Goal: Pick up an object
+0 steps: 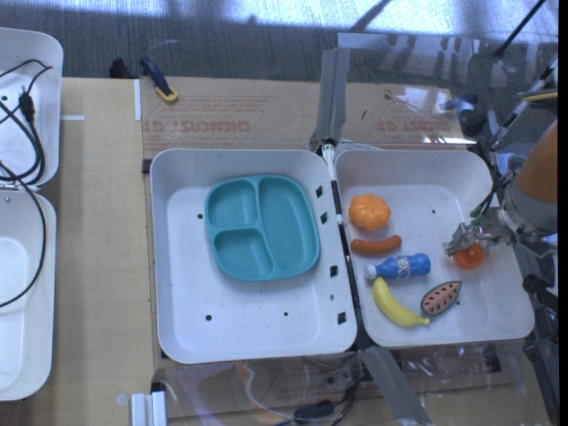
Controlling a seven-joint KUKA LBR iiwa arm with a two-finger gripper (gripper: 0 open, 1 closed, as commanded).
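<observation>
Banana (397, 304) nearest, right bin (444, 331); bottle (401, 267) label unreadable; jaws (465, 240) over red-orange object (469, 255), grip unclear.

Arm entering from right, tool (463, 238) lowered, perhaps gripping

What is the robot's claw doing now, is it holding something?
Gripper: low in the right bin, at a small red-orange object; grip cannot be told.
</observation>
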